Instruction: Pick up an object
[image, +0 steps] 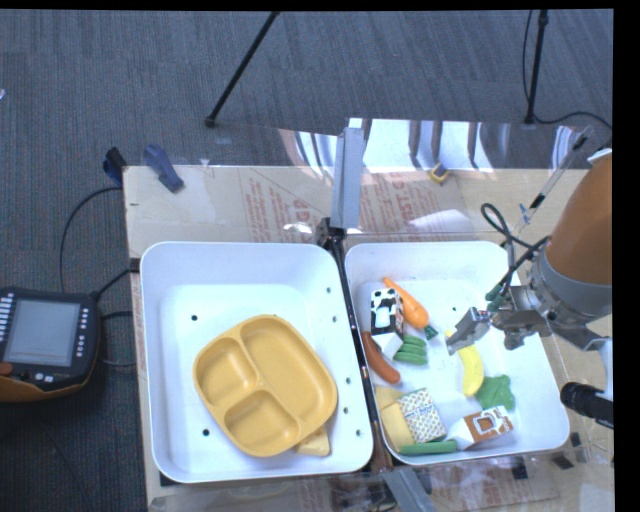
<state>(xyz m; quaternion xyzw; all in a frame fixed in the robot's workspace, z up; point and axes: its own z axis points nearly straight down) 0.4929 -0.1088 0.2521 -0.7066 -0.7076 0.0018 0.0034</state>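
Observation:
The right bin (455, 258) holds several toy foods. Among them are an orange carrot (412, 304), a black-and-white block (383, 308), a brown sausage (381, 359), a green pea pod (410, 350), a yellow banana (470, 371) and a green broccoli (497, 391). My gripper (463, 333) hangs over the middle of this bin, just above the banana's upper end and right of the pea pod. Nothing is visibly held in it.
Along the right bin's front lie a patterned box (423, 415), a yellow cheese wedge (391, 418), a green bean (430, 448) and an orange-and-white carton (489, 425). In the left bin (180, 280) rests a yellow divided plate (265, 385). A grey post (347, 185) stands behind the bins.

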